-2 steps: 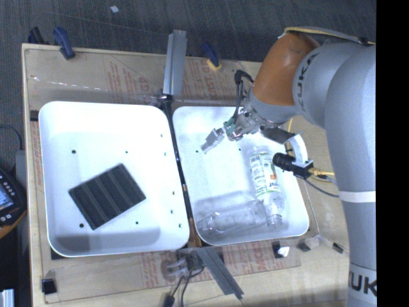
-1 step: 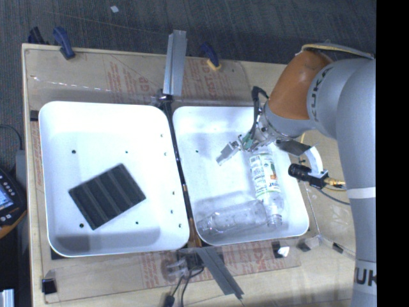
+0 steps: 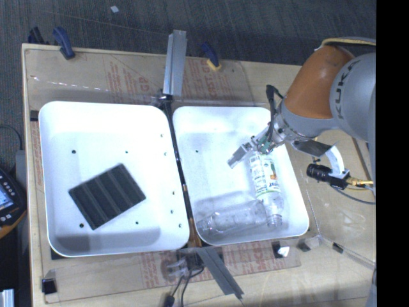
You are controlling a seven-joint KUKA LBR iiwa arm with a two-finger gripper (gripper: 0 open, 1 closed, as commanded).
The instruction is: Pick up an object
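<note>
My gripper [image 3: 253,149] hangs low over the back middle of the right bin [image 3: 192,123]. A clear plastic bottle with a white, green and orange label [image 3: 263,179] has its upper end right at the gripper and runs from there toward the bin's front right corner. A second clear bottle without a label [image 3: 231,220] lies on its side along the front wall, and the labelled bottle's lower end rests against it. A black ribbed flat slab [image 3: 107,195] lies in the left bin [image 3: 48,117], far from the gripper.
The two bins meet at a dark divider [image 3: 179,171] in the middle. Blue clamps [image 3: 62,41] hold the bench board at the back. A metal bar [image 3: 174,62] stands behind the bins, and brackets [image 3: 214,270] sit at the front edge.
</note>
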